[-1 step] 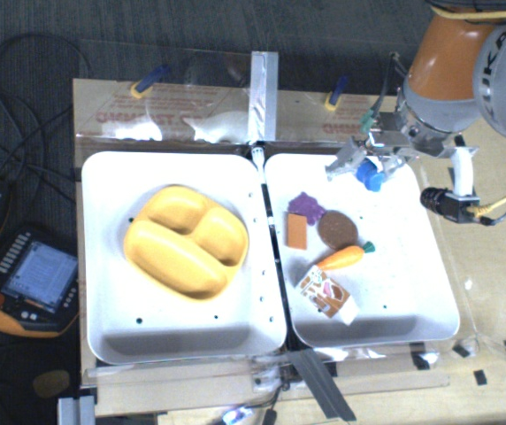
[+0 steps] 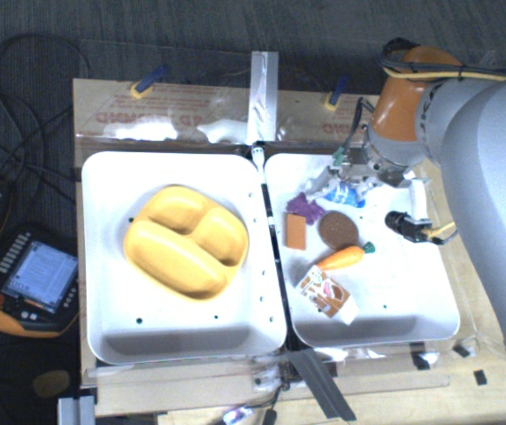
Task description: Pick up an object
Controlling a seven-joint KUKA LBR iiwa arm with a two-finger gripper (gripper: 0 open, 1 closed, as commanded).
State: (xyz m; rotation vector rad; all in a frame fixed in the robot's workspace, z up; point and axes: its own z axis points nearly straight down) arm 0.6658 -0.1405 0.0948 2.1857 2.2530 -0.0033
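Arm (image 2: 465, 122) reaches into right bin (image 2: 412, 312) from right. Left bin (image 2: 111, 326) holds big yellow toy (image 2: 185, 240). End effector (image 2: 352, 177) low at far edge of right bin, over blue-white item (image 2: 348, 193); opening: cannot tell. Candidates crowded nearby: brown disc (image 2: 338, 228), carrot (image 2: 342, 257), carton (image 2: 325, 293), orange block (image 2: 295, 231), purple piece (image 2: 305, 206). Risk: clutter near bin wall, grasp may slip or nudge neighbours.

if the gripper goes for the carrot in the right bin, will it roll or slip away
Probably. The carrot looks rounded and tapered, so a nudge would likely roll it in a curve. Its smooth, toy-like surface may slip between fingers. It lies close to the brown disc, which could get pushed too.
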